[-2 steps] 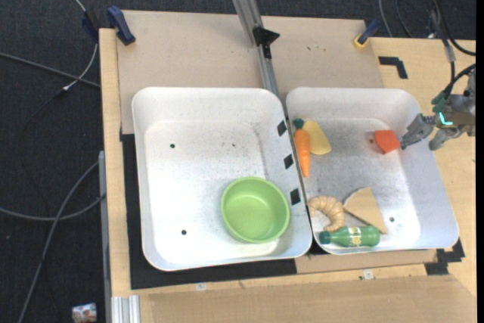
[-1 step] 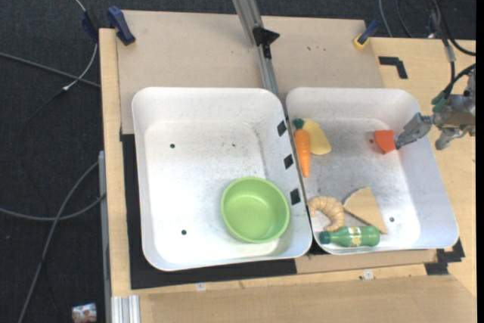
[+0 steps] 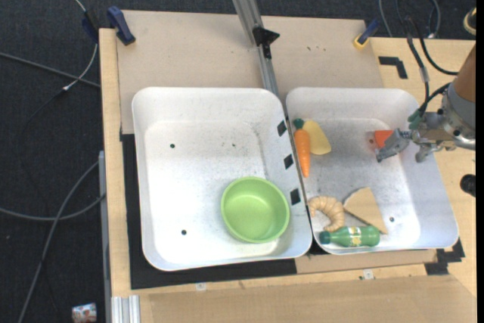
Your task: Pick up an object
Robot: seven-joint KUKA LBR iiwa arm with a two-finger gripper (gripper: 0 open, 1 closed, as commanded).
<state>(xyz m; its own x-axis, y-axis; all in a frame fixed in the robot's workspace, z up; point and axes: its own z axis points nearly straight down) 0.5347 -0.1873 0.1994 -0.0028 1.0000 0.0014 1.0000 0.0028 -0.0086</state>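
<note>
The gripper (image 3: 403, 145) is seen poised over the right bin (image 3: 435, 200), its grip state undeterminable, a red block (image 3: 382, 138) lying just beside its tip, so a glancing closure is judged likely to nudge it aside.

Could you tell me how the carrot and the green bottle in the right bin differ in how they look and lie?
The carrot is orange with a green top; the bottle is green with a yellow label. The carrot lies lengthwise along the bin's left wall, while the bottle lies crosswise along the near wall. The carrot tapers to a point; the bottle has a rounder body with a narrow neck. Both lie flat in the right bin.
</note>
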